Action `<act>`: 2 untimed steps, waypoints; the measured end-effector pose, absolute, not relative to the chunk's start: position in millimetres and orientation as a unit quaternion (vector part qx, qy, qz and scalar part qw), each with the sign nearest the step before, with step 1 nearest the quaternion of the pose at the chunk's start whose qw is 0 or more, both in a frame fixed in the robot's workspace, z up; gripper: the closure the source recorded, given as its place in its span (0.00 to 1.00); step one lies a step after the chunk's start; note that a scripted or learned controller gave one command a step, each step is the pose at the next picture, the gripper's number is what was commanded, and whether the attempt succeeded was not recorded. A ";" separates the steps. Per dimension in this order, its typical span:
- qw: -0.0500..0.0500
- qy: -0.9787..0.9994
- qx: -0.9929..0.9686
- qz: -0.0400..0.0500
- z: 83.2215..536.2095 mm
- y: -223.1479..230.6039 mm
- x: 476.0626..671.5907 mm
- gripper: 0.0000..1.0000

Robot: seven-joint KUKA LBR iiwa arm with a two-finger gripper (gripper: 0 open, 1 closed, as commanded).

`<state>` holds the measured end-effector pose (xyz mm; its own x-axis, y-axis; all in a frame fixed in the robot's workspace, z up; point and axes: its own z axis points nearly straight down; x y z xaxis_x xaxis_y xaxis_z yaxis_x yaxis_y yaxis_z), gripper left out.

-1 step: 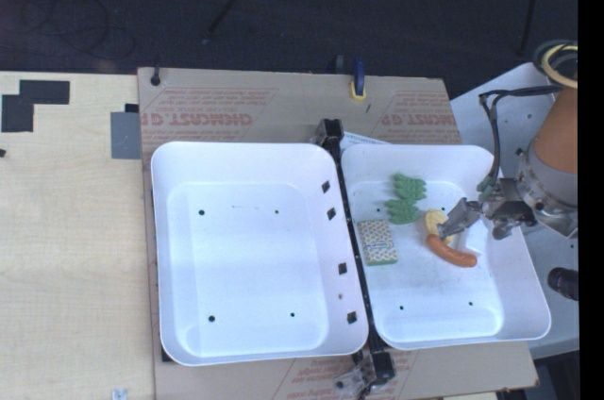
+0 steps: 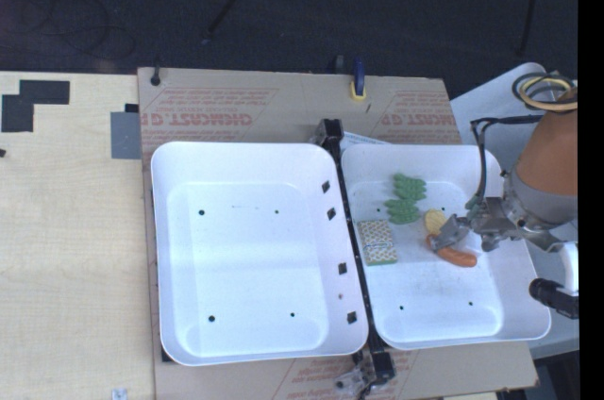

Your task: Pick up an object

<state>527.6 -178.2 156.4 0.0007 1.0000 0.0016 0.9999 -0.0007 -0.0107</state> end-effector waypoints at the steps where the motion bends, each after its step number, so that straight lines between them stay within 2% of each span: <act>1: -0.011 -0.707 -0.707 -0.004 111.0 -209.5 572.4 0.00; 2: -0.011 -0.705 -0.709 -0.002 119.6 -213.4 572.1 1.00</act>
